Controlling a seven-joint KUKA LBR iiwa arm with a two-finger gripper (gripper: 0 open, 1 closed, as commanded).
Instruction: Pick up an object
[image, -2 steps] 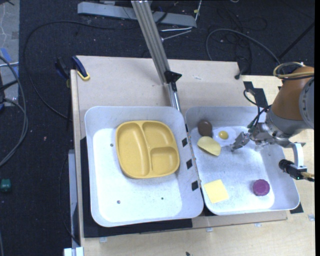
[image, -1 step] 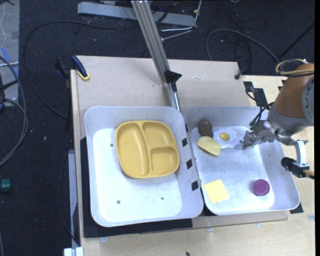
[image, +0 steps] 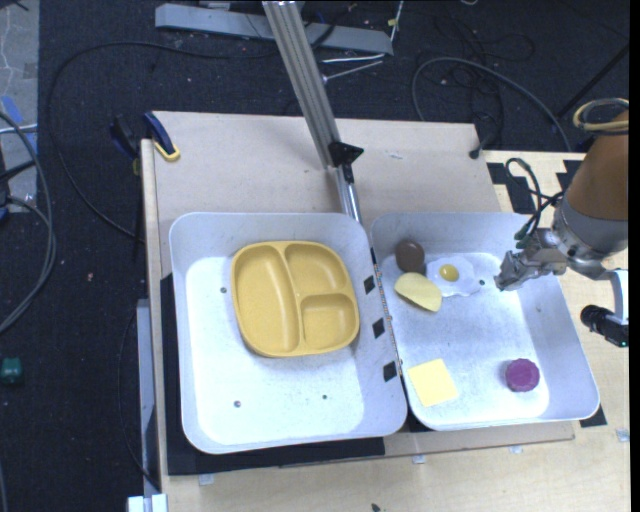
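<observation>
In the right bin (image: 560, 330) lie several small objects. A brown lump (image: 409, 255) sits at the back left, with a pale yellow wedge (image: 419, 292) in front of it and a fried egg (image: 452, 273) beside it. A flat yellow square (image: 432, 382) lies near the front left, and a purple round piece (image: 522, 375) near the front right. My gripper (image: 510, 275) hangs over the bin's back right part, just right of the fried egg, pointing down and left. Nothing shows between its tips.
The left bin (image: 200, 400) holds a yellow divided plate (image: 295, 297). A metal pole (image: 310, 85) slants down to the bins' shared back edge. Cables run along the bench at the right.
</observation>
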